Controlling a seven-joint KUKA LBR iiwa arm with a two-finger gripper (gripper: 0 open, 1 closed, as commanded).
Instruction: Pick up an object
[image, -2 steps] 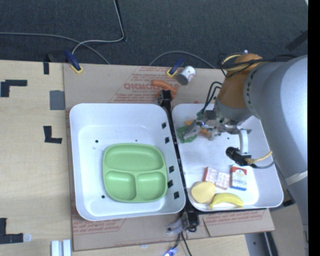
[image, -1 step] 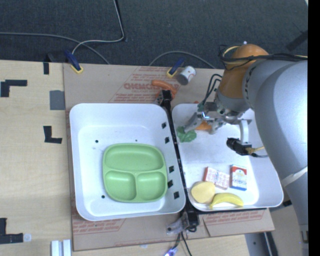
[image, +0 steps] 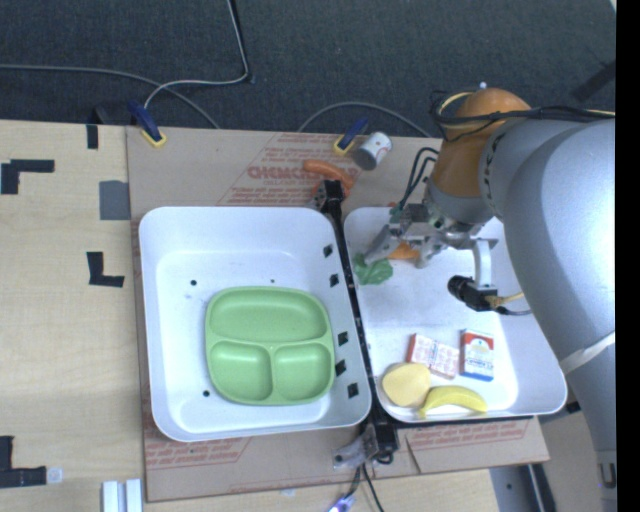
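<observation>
Two shallow white bins sit side by side on the desk (image: 60, 330), resting on a sheet of brown cardboard (image: 260, 170) with red print along its far edge; the lettering is too faint and slanted for me to read. The left bin (image: 165, 300) carries a pale green tray (image: 270, 343) with three compartments, one long one on the far side and two smaller ones nearer me.

The right bin (image: 520, 395) holds the loose things. At its near edge a yellow banana (image: 452, 402) lies just beside a round, pale yellow piece (image: 404, 383), the two touching or nearly so. Just beyond them are a small pink and white packet (image: 433, 352) and a little red, white and blue carton (image: 478, 354), both with printing too small to make out. At the far left corner of this bin a green leafy toy (image: 374, 270) lies against the dividing wall, with a small orange piece (image: 405, 252) close by.

The grey arm (image: 560, 210) reaches in from the right, its orange band (image: 470, 150) above the wrist, and the gripper (image: 400, 240) sits low over that far left corner, right by the green and orange pieces. From where I stand I cannot tell whether the fingers are spread or closed, nor whether anything is between them.

Beyond the bins, an orange carrot-like object (image: 330, 170) and a small grey cylinder (image: 372, 150) lie on the cardboard, and blue and yellow clamps (image: 147, 124) grip its far edge.
</observation>
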